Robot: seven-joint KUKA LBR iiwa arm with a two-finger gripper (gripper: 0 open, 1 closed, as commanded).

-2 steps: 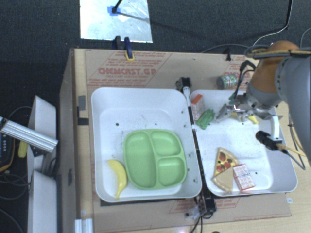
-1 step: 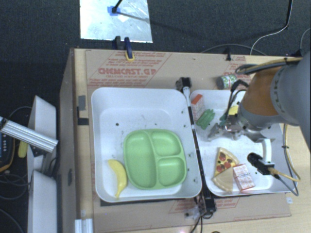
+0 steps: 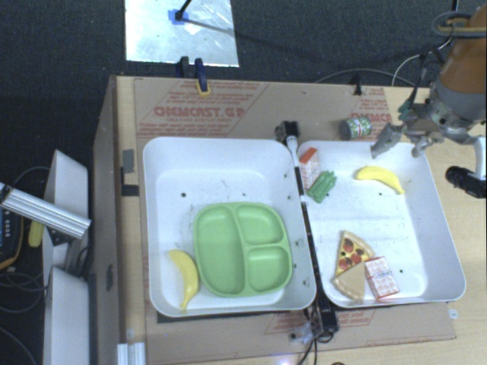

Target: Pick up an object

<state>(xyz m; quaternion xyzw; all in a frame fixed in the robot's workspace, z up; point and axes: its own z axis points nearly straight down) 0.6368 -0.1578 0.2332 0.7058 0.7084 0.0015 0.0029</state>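
Up right, gripper (image 3: 401, 142) spread wide with nothing between its fingers, above right bin (image 3: 445, 238), near yellow banana (image 3: 380, 177)

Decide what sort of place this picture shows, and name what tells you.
Probably a robot test lab: a robot arm over two white bins holding toy food such as a pizza slice, on a cardboard-covered bench.

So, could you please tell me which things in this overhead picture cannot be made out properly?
- The arm: cut off by the right edge, so just its wrist end is in frame.
- The can behind the right bin: too small to read its label.
- The red-and-white packet by the divider: print too small, and the green piece covers part of it.
- The box lies over a corner of the pizza slice, hiding it.
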